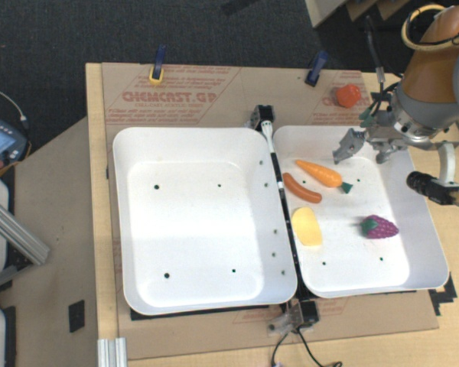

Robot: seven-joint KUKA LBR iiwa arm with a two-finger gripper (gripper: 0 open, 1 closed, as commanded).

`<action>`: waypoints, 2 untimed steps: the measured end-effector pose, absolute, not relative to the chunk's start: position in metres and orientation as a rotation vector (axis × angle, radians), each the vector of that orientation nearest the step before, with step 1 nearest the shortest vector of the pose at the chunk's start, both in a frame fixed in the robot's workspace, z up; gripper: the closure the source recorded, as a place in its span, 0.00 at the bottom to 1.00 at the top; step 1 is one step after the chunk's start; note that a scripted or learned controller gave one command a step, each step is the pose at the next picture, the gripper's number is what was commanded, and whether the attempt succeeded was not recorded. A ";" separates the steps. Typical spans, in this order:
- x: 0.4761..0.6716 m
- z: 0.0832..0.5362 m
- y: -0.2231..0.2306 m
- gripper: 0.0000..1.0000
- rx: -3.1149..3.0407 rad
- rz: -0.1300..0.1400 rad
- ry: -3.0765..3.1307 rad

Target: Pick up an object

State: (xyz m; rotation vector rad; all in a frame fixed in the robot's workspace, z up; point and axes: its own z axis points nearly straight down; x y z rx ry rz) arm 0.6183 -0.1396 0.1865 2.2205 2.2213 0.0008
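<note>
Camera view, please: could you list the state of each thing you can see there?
carrot: lying in the right bin, untouched
sausage: lying beside the carrot
yellow piece: lying flat
purple grapes: lying apart from the others
red object: on the cardboard, outside the bins
gripper: above the bin, holding nothing

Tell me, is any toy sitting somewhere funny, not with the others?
Yes. A small red-orange toy lies on the brown board behind the right bin, outside it. The carrot, sausage, yellow piece and purple grapes all lie inside that bin.
</note>
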 end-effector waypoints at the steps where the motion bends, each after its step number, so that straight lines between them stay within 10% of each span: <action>1: 0.590 0.080 -0.108 0.00 2.225 -0.004 2.227; 2: 0.519 0.186 -0.080 0.00 2.225 -0.006 2.226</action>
